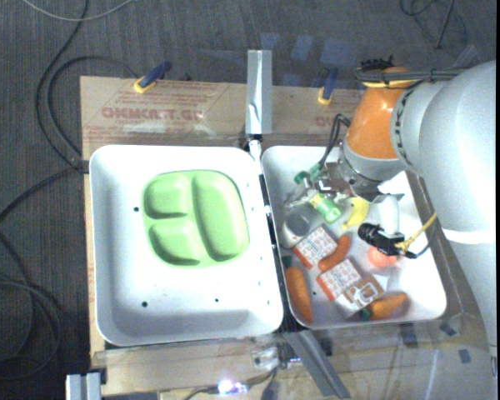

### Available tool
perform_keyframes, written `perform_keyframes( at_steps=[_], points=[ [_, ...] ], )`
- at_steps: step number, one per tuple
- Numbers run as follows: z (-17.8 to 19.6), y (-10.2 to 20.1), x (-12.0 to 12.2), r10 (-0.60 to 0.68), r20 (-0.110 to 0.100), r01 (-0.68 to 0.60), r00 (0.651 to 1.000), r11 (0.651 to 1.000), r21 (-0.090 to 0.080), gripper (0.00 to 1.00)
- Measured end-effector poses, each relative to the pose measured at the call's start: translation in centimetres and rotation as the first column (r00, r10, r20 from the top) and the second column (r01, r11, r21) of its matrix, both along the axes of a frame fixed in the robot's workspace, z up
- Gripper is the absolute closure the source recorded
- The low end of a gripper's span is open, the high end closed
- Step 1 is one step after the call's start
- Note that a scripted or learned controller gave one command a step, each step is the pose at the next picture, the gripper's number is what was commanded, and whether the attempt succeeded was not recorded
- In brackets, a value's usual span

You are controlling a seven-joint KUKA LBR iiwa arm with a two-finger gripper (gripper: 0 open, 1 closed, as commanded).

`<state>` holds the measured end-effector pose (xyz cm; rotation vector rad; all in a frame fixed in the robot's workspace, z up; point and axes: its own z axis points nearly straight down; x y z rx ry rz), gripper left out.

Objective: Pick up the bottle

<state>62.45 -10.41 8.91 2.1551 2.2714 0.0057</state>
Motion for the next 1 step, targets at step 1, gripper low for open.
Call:
perform_keyframes(
  at_steps=[1],
  points=[
    [0.98, 0.04, -0.01, 0.0, -0.002, 0.0, 1.0, 1.0, 0.003, 1.0]
  ],
)
